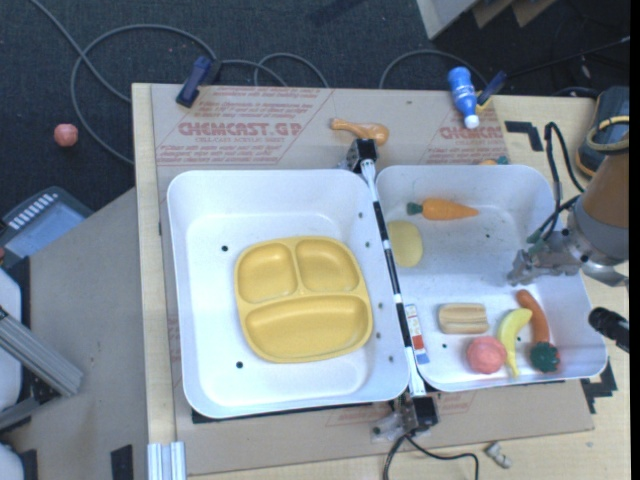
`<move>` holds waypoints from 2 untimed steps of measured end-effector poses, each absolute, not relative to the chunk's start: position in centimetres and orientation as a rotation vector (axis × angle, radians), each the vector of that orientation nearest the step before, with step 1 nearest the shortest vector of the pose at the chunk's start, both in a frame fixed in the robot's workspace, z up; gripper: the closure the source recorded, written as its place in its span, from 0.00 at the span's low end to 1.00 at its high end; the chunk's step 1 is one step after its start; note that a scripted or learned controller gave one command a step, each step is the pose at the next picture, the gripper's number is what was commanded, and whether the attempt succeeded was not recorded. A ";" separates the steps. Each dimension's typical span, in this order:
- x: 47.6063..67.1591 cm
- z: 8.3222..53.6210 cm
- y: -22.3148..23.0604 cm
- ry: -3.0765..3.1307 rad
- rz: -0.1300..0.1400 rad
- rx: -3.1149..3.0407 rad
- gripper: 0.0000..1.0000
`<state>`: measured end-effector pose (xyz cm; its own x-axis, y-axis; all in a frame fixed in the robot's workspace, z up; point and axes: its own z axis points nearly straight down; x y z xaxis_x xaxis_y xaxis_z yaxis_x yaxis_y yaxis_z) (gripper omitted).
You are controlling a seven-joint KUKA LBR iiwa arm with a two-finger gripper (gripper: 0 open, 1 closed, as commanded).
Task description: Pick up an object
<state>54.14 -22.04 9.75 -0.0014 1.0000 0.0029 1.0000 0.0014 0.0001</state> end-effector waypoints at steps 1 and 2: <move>54.1 9.7 -21.9 -2.221 -0.005 -2.215 0.00; 50.0 11.3 -22.4 -2.220 0.001 -2.221 0.00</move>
<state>49.98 -22.40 11.29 0.0008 1.0000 0.0004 1.0000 -0.0008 -0.0013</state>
